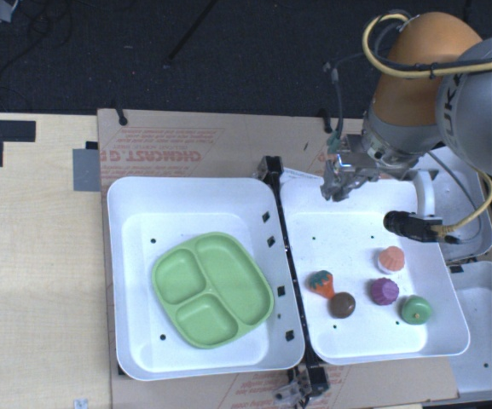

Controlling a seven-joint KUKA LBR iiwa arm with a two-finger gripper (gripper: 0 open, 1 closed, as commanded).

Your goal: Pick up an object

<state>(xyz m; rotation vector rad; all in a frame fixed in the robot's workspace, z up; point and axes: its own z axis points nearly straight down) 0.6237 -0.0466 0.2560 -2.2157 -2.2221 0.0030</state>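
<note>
Hovering over the right white plastic bin, the metal two-finger gripper, grasping nothing visible, has yet to pick anything.

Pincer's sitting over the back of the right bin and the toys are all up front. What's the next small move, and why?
Probably bring the pincer toward the near side of the right bin, over the pink toy. It hangs by the bin's far rim, apart from every toy, and that toy lies nearest with some room around it.
</note>
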